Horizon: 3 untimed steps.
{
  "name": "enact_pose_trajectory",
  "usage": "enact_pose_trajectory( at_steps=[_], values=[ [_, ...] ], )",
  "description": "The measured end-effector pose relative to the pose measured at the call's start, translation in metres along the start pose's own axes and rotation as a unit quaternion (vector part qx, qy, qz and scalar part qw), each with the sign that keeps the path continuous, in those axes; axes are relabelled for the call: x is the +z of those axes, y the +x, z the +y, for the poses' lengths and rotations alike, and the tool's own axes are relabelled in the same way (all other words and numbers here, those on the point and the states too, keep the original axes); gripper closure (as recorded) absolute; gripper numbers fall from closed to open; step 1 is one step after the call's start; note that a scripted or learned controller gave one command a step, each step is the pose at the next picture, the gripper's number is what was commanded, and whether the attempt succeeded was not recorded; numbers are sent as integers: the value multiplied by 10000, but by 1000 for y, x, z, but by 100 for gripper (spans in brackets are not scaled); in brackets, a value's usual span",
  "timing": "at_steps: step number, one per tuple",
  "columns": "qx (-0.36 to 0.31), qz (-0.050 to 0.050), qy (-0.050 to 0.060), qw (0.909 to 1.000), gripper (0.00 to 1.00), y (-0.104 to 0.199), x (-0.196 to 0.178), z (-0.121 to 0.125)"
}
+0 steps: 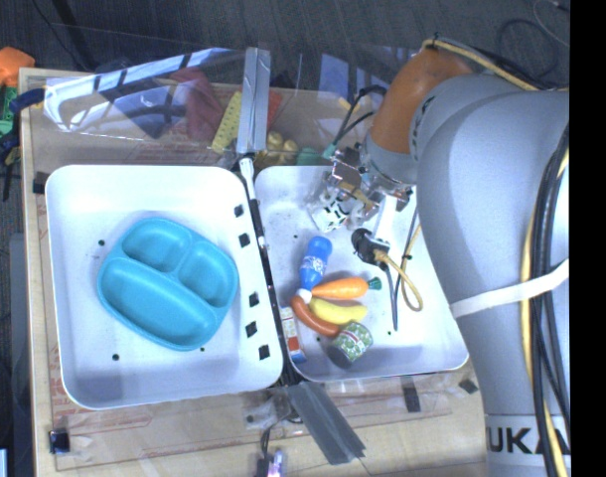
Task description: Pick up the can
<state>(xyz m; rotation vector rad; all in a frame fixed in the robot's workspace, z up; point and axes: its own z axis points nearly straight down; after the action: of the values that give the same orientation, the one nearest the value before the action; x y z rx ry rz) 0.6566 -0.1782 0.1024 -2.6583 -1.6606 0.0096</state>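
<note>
The gripper (335, 205) hangs low over the far part of the right bin (437, 351), pointing down from the grey arm (482, 197) that reaches in from the right. Its tip is a tangle of metal and shadow, so whether it is spread or closed cannot be told, and nothing can be seen held in it.

Just in front of the gripper lies one blue and white bottle (315, 259), slanting toward the bin's middle. Nearer the front edge, three toy foods are packed together: one orange carrot (341, 288), one yellow banana (338, 311) below it, and one reddish sausage (308, 316) on their left. The can (353, 343), green-labelled and lying on its side, sits just beside the banana at the front of the cluster, close to the bin's near rim and well apart from the gripper. That makes five loose things here, all crowded toward the bin's left half. Bare white floor lies to the can's right and in the far left corner.

A dividing rim (251, 256) separates the two bins. The left bin (65, 366) holds one blue plate (169, 281) with three compartments, set near the middle, with clear floor all around it out to the walls.
</note>
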Motion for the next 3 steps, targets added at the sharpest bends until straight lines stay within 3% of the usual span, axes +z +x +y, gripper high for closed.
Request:
enact_pose_trajectory(
  at_steps=[1,2,3],
  values=[
    [1470,30,-60,9891,100,-12,7,9],
    [1427,26,-42,9898,100,-10,-3,8],
    [1998,15,-31,9798,100,-11,-132,-5]
  ],
)
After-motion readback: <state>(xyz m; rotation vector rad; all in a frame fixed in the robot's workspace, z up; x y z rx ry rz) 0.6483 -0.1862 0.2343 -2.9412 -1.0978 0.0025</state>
